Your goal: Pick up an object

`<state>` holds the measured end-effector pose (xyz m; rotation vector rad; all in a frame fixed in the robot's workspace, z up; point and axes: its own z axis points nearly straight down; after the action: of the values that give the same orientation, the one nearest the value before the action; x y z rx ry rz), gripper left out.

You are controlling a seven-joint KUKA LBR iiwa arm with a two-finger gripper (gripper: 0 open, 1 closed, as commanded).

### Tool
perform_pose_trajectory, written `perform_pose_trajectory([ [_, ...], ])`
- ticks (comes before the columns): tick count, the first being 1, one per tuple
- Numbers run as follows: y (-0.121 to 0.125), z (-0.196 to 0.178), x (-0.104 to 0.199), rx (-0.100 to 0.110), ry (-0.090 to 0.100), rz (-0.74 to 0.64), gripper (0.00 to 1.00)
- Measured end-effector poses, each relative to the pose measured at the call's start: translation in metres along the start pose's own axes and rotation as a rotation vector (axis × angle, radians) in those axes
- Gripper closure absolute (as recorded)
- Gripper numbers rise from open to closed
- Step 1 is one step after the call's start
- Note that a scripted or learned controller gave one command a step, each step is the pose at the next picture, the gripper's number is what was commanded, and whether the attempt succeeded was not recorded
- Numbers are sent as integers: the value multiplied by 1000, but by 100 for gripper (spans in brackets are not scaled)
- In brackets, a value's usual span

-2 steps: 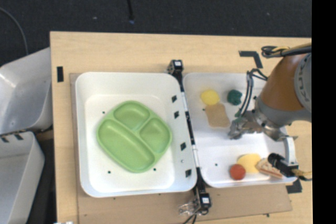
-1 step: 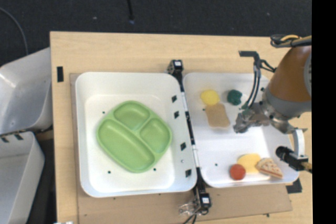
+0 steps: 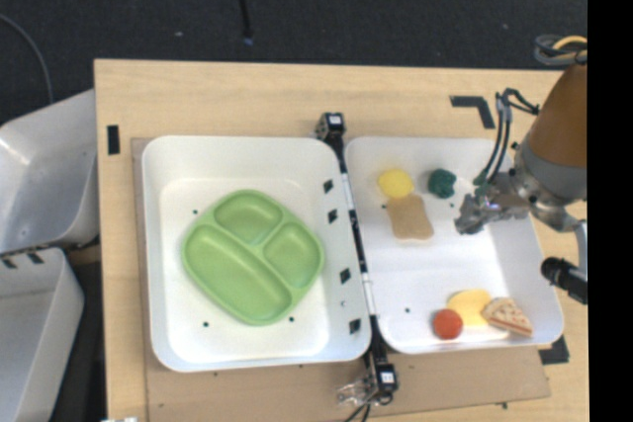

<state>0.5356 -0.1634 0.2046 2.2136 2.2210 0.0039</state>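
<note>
The right bin [image 3: 435, 262] holds several small items: a yellow ball [image 3: 396, 183], a dark green piece [image 3: 441, 181], a tan bread slice [image 3: 409, 217], a red ball [image 3: 448, 323], a yellow piece [image 3: 469, 302] and a pizza slice [image 3: 508, 316]. My gripper [image 3: 473, 215] hangs over the right side of this bin, right of the bread slice and just below the green piece. Nothing shows between its fingers.
The left bin [image 3: 163, 212] bears a green divided plate [image 3: 253, 256]. Black clips [image 3: 348, 242] line the seam between the bins. A white box [image 3: 45, 173] stands off the bench's left side. The orange-banded arm [image 3: 562, 128] fills the right edge.
</note>
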Motion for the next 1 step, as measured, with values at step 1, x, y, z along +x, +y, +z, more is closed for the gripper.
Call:
perform_pose_trajectory([
  [1,22,4,44,5,3,-4,100],
])
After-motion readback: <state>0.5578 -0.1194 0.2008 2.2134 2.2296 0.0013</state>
